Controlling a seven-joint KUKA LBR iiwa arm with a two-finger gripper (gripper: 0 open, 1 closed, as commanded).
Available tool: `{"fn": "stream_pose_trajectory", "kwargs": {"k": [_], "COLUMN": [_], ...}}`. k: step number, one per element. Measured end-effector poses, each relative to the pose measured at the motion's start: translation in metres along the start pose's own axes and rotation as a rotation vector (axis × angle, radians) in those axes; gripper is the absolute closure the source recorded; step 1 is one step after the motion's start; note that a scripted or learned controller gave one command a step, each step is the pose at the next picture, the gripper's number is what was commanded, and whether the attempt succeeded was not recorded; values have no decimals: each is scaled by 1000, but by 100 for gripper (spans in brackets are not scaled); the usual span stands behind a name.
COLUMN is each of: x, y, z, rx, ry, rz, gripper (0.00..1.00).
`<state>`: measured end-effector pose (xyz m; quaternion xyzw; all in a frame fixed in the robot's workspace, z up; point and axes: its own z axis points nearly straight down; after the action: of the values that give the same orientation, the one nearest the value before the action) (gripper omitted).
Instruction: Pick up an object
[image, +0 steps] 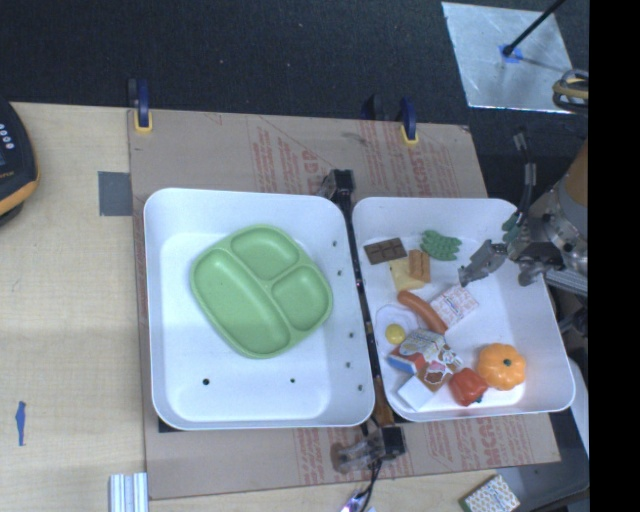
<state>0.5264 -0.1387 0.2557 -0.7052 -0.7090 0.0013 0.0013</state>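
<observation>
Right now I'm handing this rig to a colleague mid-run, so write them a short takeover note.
Gripper: over the upper right part of the right bin, nothing seen between its fingers; open or shut is not clear.
Things: all in the right bin: brown bar, green leafy piece, sausage, small pumpkin, red piece, and a few small packets near the front.
Left bin: holds a green divided plate.
Done: nothing lifted yet.
Left: close on one object and raise it.
</observation>
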Motion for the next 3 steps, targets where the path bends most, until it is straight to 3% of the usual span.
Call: {"fn": "stream_pose_trajectory", "kwargs": {"k": [1,2,3], "x": [25,20,17], "y": [13,43,4], "z": [106,162,158], "rx": [3,-3,-13], "ry": [1,-3,-5], "rz": [-3,-3,-2], "gripper": [0,0,0]}}
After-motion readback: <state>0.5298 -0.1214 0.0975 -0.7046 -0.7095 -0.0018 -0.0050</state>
